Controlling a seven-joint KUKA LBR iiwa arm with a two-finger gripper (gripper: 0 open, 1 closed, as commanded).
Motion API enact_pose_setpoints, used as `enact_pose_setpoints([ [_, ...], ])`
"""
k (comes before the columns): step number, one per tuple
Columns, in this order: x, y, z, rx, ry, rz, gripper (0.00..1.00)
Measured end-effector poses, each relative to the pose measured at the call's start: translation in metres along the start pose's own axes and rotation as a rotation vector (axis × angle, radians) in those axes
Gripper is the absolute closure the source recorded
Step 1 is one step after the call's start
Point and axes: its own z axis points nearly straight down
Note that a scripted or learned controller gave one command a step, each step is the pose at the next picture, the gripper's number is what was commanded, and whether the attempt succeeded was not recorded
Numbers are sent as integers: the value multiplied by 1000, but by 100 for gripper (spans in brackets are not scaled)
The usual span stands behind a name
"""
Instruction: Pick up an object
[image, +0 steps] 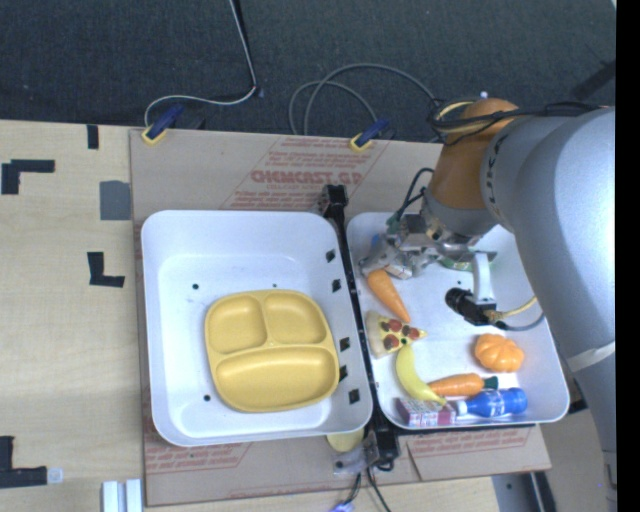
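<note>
Camera view looks down on the worktop (70, 300) with two white bins: the left bin (160, 240) carries a yellow divided plate (270, 350), and the right bin (545, 385) holds a scatter of toy food. The end effector (405, 255) sits low over the upper left corner of the right bin, just above the top of an orange carrot (386, 294); whether it is open or closed cannot be told from this angle, and nothing is visibly between its tips.

The carrot lies slanted, thick end toward the end effector, and is the nearest candidate. It looks like light, rigid moulded plastic, smooth and tapered, so it would likely slip if pinched near the narrow tip; a hold across the thick upper half, perpendicular to its length, seems safest. Just below it lie a pizza slice (388, 333) and a banana (415, 375), close enough to be nudged. Farther right are a small pumpkin (498, 352), a second carrot (458, 384) and a blue bottle (492, 404), all well apart from the end effector.
</note>
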Motion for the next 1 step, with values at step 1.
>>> enact_pose_setpoints([
  [1, 69, -35, -95, -6, 2, -6, 100],
])
